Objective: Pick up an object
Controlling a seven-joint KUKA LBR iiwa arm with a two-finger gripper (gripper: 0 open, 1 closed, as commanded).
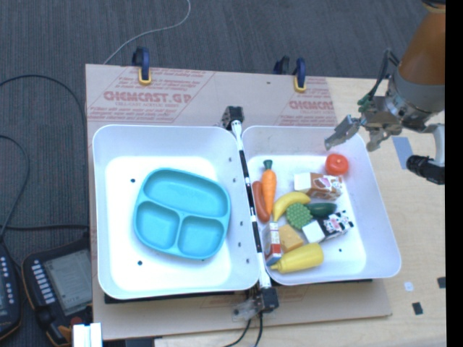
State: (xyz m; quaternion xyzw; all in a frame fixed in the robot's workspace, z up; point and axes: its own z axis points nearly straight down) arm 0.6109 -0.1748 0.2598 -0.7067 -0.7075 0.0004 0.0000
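My gripper [357, 137] hangs open above the back right corner of the right bin [376, 262], with nothing between its fingers. A red tomato [336, 164] lies just below and left of it. Further into the bin lie an orange carrot [268, 185], a yellow banana [288, 202], a dark green pickle [321, 210], a brown and white packet [326, 185], a black and white carton [335, 225] and a yellow bottle [298, 259]. These toys are packed close together.
The left bin [108, 266] holds a blue divided plate [181, 213]. A black hinge strip [246, 194] runs between the bins. Two blue and yellow clamps [142, 61] [299, 74] hold the board at the back. A pendant [61, 280] sits on the floor at left.
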